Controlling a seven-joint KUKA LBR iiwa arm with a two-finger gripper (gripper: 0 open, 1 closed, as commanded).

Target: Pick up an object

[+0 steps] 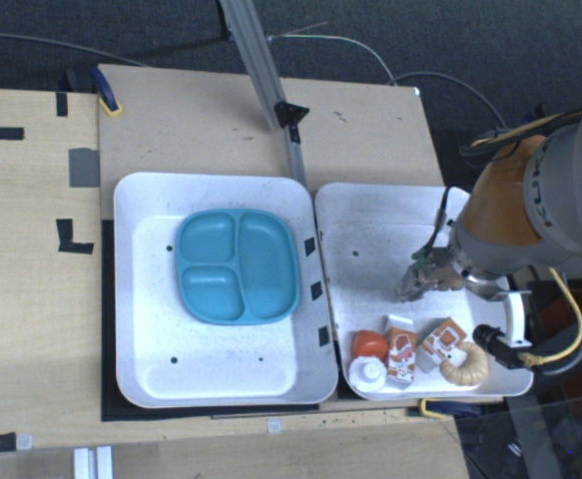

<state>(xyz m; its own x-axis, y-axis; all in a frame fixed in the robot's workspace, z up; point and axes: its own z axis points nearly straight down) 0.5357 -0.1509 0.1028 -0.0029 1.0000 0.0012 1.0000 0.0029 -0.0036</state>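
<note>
My gripper (pixel 417 279) hangs low over the middle right of the right bin (pixel 370 218), fingers pointing down-left. Whether they are open or shut cannot be made out. Along the bin's front edge lie several small objects: a red tomato-like ball (pixel 369 344), a white cap or cup (pixel 367 372), a small brown and white carton (pixel 401 355), a second small carton (pixel 442 340) and a tan croissant-like piece (pixel 466 367). The gripper is a little behind these objects, apart from them.
The left bin (pixel 141 297) holds a blue divided plate (pixel 239 265). A grey metal pole (pixel 261 58) slants in from the top toward the seam between the bins. The grey and orange arm (pixel 515 208) covers the right bin's right side. Cables trail behind the bench.
</note>
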